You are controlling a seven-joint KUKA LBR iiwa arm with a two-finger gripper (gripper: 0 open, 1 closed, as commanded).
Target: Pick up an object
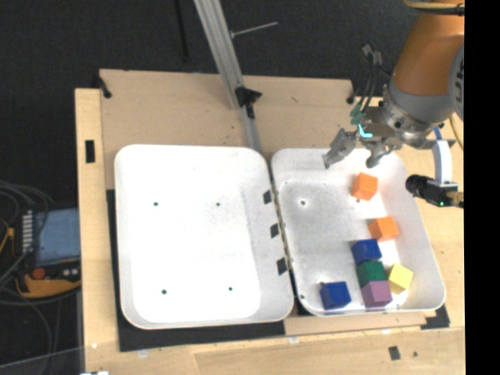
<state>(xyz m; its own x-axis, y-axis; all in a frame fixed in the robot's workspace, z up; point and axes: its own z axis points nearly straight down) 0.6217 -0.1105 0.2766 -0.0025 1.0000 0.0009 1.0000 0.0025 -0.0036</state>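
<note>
Claw (pixel 358 153) — spread open, holding nothing | hangs over right bin (pixel 312 233) | orange cube (pixel 364 186) at its 5 o'clock

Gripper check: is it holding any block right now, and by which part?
Nothing is held. The gripper hangs open above the right bin, the orange block lying apart below it.

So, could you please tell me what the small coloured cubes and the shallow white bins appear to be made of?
The small coloured cubes, such as the orange cube and the yellow cube, look like matte painted wood or foam: flat colour, no glare. The right shallow white bin looks like smooth moulded plastic, with rounded corners and a soft sheen.
</note>
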